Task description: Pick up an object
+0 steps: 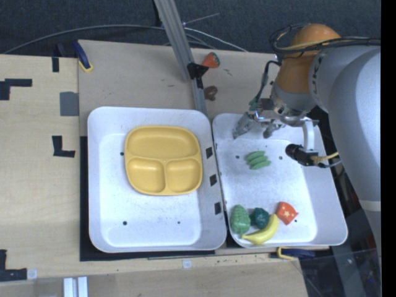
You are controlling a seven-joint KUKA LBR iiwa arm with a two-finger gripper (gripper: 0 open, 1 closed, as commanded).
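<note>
2 shallow white bins sat side by side on the bench: left bin (105, 221) and right bin (322, 221).

Left bin held 1 item: a yellow divided plate (164, 159) with 3 compartments, 1 wide across the far side and 2 smaller on the near side, lying flat in the far half of the bin.

Right bin held 5 small toy foods. 1 green pea pod (258, 160) lay alone near the middle of the bin, apart from the rest. 4 clustered at the near edge: 1 light green bumpy piece (240, 218), 1 dark green piece (259, 217) just beside it, 1 yellow banana (265, 232) in front of both and touching or nearly touching them, and 1 red-orange piece (286, 212) to the right of the cluster.

1 arm (346, 98) reached in from the right, its orange band at the top. The gripper (255, 127) hung over the far left corner of the right bin, its 2 fingers spread apart, nothing between them. It stood beyond the pea pod, not touching it.

No readable writing or brand marks; 1 small red-orange clip (211, 59) sat by the metal post (176, 30) behind the bins. The arm was cut off at the right, and the exact shapes of the dark green and red-orange pieces were too small to make out.
</note>
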